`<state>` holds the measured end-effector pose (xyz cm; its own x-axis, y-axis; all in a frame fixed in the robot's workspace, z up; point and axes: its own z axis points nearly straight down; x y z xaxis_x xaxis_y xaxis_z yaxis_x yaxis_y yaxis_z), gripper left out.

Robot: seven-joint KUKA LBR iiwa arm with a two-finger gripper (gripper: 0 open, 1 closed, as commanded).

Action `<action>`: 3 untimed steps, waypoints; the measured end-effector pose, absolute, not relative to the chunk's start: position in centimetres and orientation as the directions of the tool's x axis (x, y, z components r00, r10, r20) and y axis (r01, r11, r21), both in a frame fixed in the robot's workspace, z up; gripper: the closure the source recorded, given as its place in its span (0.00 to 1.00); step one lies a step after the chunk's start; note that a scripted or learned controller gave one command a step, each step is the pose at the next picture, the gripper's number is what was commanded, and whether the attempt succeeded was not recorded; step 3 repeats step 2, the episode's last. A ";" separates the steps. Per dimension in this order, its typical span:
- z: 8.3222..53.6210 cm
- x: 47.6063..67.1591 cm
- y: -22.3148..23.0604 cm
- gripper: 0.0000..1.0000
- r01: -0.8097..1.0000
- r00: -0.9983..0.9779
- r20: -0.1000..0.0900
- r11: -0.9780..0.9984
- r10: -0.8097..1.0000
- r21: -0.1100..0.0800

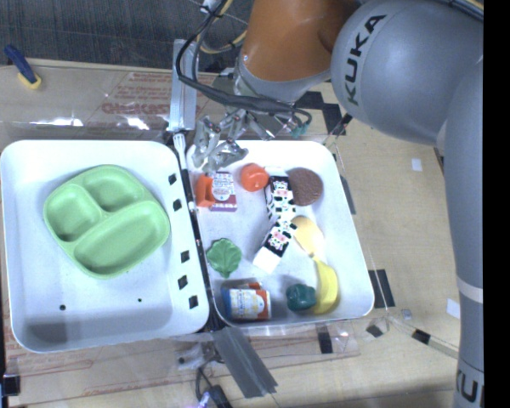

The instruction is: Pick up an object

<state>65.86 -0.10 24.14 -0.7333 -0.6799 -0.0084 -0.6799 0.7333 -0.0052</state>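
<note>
Step in hand, as judged: approach. The gripper hangs over the far left corner of the right bin, under the orange-banded wrist of the KUKA arm. Whether the jaws are open or closed cannot be told; the metal parts blur together, and nothing is seen between them.

Candidate things, all lying in the right bin:
- small carton with an orange side, just below the gripper, against the bin's left wall; the nearest target.
- orange round fruit, just beside the carton.
- brown round disc, near the far right corner.
- black-and-white patterned box, long, lying aslant through the middle.
- banana, curved along the right side, touching the patterned box at its upper end.
- green leafy piece, by the left wall.
- jar with an orange label, on its side at the near edge.
- dark green small thing, between the jar and the banana.

Next move, as judged: a straight descent onto the carton, with care for the bin wall and the fruit crowding it.

Surface: the left bin carries a green divided plate. Both bins sit on a pale brown worktop marked with black tape; a blue and yellow tool lies at its far left corner. Behind is dark flooring.
</note>
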 end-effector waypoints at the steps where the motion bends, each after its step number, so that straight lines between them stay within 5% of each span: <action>1: 20.5 65.6 3.0 1.00 -0.635 -0.773 0.000 0.773 -0.635 0.001; 2: 26.5 65.8 5.8 1.00 -0.426 -0.905 -0.006 0.905 -0.426 -0.002; 3: 26.5 65.8 5.8 1.00 -0.426 -0.905 -0.006 0.905 -0.426 -0.002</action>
